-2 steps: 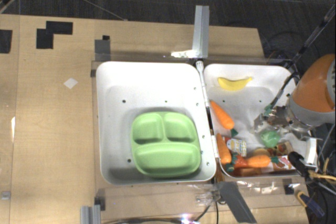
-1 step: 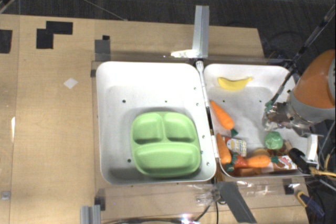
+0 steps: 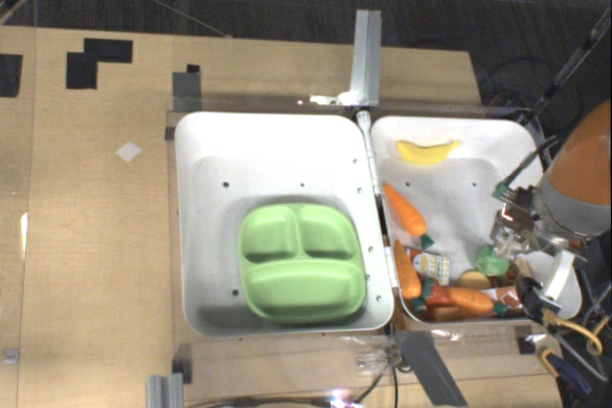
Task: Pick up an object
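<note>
Toy food [image 3: 449, 296] heaps beside the banana's [image 3: 426, 150] bin; gripper [image 3: 512, 239] hovers over it, fingers' state untellable; approach step; next, descend and close

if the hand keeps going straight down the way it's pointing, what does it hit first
Probably the small green item lying on the right bin's floor, right under the hand. Depth is hard to judge from this slanted view.

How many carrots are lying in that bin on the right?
3 visible: one carrot by the left wall, a second carrot below it, a third carrot along the bottom. The pile may hide more.
</note>
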You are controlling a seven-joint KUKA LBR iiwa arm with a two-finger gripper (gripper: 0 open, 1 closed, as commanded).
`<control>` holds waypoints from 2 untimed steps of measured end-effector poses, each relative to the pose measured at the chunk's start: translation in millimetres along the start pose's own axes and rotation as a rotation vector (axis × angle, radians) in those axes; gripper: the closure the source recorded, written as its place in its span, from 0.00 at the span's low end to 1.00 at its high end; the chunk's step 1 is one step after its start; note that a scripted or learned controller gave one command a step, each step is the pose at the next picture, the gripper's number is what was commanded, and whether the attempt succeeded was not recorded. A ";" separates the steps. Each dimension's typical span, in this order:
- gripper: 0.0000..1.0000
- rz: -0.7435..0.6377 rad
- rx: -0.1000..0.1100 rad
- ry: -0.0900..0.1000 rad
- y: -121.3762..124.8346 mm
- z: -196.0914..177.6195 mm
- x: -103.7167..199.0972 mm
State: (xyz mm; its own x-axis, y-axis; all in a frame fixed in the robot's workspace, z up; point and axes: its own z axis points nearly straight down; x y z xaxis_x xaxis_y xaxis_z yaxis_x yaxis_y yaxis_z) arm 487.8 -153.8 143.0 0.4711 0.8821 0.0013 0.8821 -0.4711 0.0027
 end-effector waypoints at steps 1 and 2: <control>0.00 -0.001 -0.009 0.004 2.4 -3.8 1.4; 0.00 0.089 0.000 0.000 16.6 5.2 -31.6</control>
State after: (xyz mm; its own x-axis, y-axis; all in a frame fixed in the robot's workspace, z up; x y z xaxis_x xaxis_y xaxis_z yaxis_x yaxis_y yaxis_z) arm 487.6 -189.5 137.8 0.5480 0.8365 0.0012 0.8365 -0.5480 0.0026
